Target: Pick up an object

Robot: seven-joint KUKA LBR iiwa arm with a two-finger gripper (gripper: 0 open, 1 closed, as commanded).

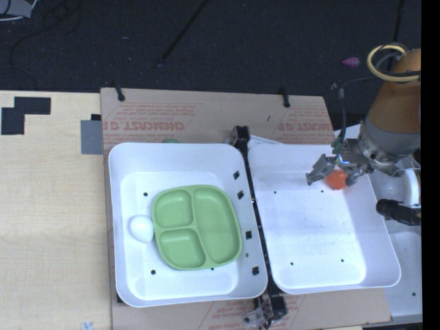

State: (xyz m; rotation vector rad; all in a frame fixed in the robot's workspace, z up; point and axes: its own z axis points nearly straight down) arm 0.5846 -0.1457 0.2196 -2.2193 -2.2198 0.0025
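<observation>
1. Lowest in the frame sit two shallow white bins side by side on brown cardboard: the left bin [124,267] and the right bin [330,267], joined by a black divider strip [249,205].
2. Inside the left bin, a green three-compartment plate [196,227] lies flat near the middle, with a white egg-like ball [141,228] touching its left edge.
3. Higher up, at the right bin's upper right corner, the gripper [336,173] is down over the bin floor.
4. Its grey fingers [319,171] stand on both sides of a small orange object [337,179], closed around it.
5. Behind, at the frame's upper right, rises the arm's orange band [397,98].
</observation>
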